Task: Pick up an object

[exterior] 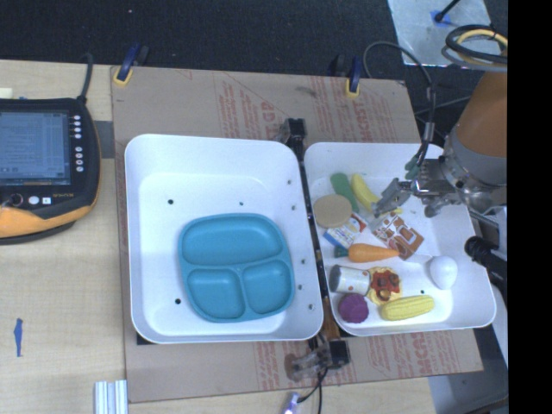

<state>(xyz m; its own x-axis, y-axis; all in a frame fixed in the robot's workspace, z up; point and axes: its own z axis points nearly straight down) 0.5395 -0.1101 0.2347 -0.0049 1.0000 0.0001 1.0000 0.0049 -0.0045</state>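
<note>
cardboard-covered bench (216,102) bears two white bins (155,158).

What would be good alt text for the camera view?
The claw hovers over toy food in the right bin, including a carrot, corn cob and white egg. The left bin holds a blue divided plate.

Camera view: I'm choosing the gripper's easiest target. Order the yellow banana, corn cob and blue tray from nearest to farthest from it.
From the gripper:
1. Yellow banana, just to its left in the right bin.
2. Corn cob, at that bin's near edge.
3. Blue tray, across in the left bin.
</note>
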